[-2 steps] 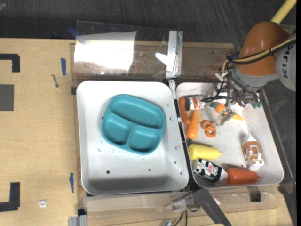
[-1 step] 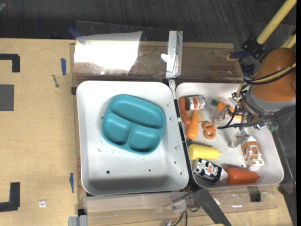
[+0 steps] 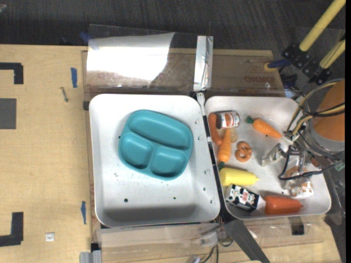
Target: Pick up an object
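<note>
Camera view showed gripper low in right bin, w/ orange carrot nearby. Can't tell its state, hidden by cables. Risk: crowded toys, so it might nudge the red carrot instead of grabbing.

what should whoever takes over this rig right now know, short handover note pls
Gripper: low over the right bin, at its right side; nothing seen between its fingers.
Right bin: can, two carrots, pretzel, yellow piece, black-and-white box, red piece.
Left bin: teal tray.
Done: no pick yet.
Left: grasp one object and lift it.
</note>
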`<state>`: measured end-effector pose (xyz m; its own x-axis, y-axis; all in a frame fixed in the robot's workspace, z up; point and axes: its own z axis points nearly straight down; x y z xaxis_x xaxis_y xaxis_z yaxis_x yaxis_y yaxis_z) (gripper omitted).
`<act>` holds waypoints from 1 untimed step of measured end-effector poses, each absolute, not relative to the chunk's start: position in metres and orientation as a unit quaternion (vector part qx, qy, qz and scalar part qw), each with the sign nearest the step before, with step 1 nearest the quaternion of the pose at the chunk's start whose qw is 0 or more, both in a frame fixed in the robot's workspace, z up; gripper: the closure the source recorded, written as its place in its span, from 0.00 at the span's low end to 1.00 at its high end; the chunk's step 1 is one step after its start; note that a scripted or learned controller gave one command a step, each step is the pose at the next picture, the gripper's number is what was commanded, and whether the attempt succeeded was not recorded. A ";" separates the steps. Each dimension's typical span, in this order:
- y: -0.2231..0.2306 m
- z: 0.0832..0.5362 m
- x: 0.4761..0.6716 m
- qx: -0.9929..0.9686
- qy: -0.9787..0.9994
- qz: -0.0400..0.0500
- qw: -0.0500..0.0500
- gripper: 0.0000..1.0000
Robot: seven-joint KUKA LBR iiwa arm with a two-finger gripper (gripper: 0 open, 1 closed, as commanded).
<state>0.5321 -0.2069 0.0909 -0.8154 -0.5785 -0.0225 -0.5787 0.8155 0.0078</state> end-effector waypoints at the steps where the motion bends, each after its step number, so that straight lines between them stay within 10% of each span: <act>1: -0.152 0.089 0.611 -0.397 0.918 -0.001 0.007 0.00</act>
